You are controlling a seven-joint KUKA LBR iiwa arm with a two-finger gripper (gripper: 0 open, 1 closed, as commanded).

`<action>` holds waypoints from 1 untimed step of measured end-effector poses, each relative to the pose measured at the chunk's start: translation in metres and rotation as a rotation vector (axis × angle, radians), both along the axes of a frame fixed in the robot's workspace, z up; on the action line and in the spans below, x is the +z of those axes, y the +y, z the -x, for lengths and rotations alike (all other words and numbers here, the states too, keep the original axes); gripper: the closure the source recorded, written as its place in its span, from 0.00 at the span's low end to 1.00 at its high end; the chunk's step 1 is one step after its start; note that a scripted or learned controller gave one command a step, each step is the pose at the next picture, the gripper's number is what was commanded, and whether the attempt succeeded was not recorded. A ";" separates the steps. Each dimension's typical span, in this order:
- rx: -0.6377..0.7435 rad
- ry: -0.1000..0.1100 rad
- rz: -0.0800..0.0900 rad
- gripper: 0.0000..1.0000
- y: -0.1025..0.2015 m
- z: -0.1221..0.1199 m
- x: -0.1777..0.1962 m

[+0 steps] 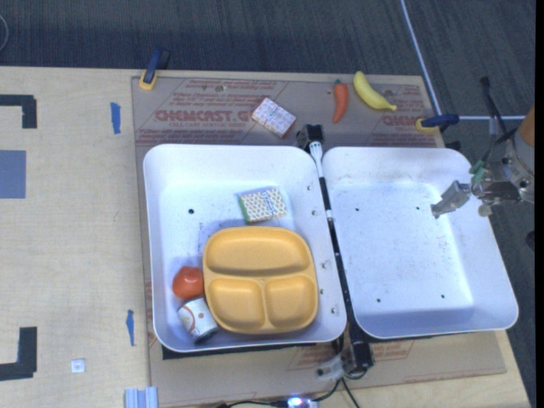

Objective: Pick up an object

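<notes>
The pincer (459,198) hangs over the right bin's (408,313) far right edge. Nothing sits between its fingers, though whether they're spread, I can't tell.

Two shallow white plastic bins (170,228) (476,308). One yellow three-compartment tray (259,279), one patterned green square sponge (262,203), one red-orange round fruit (187,282), one small white-and-orange can (196,318) at 7 o'clock.
</notes>
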State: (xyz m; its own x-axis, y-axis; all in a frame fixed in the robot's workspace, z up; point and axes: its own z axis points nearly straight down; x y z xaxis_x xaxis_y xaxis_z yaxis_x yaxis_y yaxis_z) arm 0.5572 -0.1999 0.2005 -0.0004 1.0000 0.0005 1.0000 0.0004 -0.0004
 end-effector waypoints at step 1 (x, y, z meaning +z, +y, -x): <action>0.000 0.000 0.000 0.00 0.000 0.000 0.000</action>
